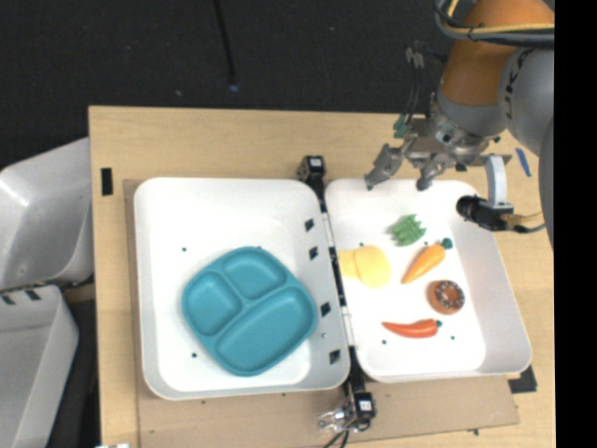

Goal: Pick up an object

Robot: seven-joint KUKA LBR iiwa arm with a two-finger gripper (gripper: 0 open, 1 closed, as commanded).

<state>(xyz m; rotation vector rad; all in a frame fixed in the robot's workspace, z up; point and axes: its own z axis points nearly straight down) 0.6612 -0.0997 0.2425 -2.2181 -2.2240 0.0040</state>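
Hovering at the right bin's [504, 334] twelve o'clock edge, the gripper [403, 174] stood released, its fingers spread and grasping nothing. The carrot [423, 262] lay near the bin's centre, at the gripper's six o'clock. Judged progress: pickup not yet begun.

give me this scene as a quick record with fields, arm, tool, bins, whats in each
arm: grey with orange band, reaching in from the right over the far edge of the right bin
tool: fingers spread open, nothing between them, above the right bin's far left corner
left bin: blue divided plate
right bin contents: yellow piece, green leafy piece, carrot, brown round piece, red chili pepper
nearest item to tool: green leafy piece
held: nothing
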